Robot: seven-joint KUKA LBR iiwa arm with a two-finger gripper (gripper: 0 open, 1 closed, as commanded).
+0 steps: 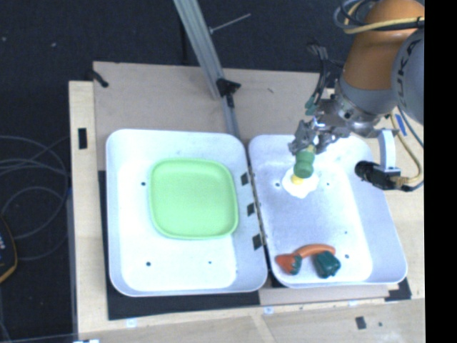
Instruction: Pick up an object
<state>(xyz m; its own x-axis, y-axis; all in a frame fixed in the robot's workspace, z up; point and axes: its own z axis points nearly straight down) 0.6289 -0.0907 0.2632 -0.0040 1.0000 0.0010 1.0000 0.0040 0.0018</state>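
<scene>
Claw (pixel 311 143) on green cylinder (pixel 305 164), rt bin (pixel 371 213); no legible text.

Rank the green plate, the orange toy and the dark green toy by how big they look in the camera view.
1. green plate, by far the largest
2. orange toy
3. dark green toy, close to the orange one

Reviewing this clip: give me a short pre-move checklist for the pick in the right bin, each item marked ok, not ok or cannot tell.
1. Tool over the right bin: ok.
2. Green cylinder directly under the tool: ok.
3. Cylinder actually clamped: cannot tell.
4. Cylinder free of neighbours: not ok, it overlaps the white and yellow piece.
5. Orange piece and teal piece away from the tool, at the near edge: ok.
6. Green plate in the left bin, out of the way: ok.
</scene>
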